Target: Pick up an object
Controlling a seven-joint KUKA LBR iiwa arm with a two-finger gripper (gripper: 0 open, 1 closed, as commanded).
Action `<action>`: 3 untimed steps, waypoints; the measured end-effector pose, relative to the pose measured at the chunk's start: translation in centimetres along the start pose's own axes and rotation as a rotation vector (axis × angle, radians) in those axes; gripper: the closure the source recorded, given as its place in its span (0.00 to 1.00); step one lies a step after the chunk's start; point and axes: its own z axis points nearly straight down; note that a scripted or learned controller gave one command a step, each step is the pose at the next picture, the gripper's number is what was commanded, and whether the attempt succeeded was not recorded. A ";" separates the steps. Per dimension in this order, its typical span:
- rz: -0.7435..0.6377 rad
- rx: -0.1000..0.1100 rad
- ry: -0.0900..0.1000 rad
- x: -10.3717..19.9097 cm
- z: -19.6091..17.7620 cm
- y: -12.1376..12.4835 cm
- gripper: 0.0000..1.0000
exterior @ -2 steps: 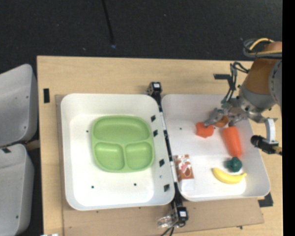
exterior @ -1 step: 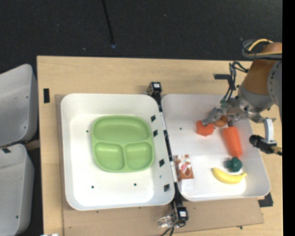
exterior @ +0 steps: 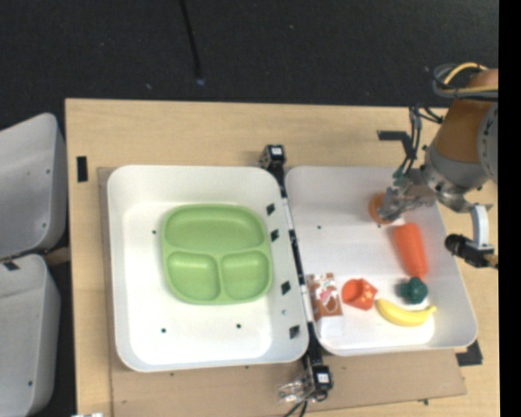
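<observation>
The right bin (exterior: 347,207) holds an orange carrot (exterior: 410,248), a yellow banana (exterior: 405,313), a small dark green piece (exterior: 412,291), a red-orange cup-like toy (exterior: 359,294) and a small printed packet (exterior: 326,295). A small orange object (exterior: 379,205) lies near the bin's upper right. My gripper (exterior: 392,203) hangs low right beside that orange object, above the carrot's top end. The arm (exterior: 460,146) comes in from the right.
The left bin (exterior: 130,198) carries a green divided plate (exterior: 216,252). A black divider with clips (exterior: 286,241) runs between the two bins. The wooden bench (exterior: 200,129) surrounds them. White panels (exterior: 17,198) stand at the far left.
</observation>
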 end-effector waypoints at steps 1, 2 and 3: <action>-0.001 0.007 0.003 -0.3 -6.5 0.5 1.00; -0.002 0.005 0.003 -0.1 -13.1 0.6 1.00; -0.003 0.008 0.004 -0.3 -17.5 0.7 1.00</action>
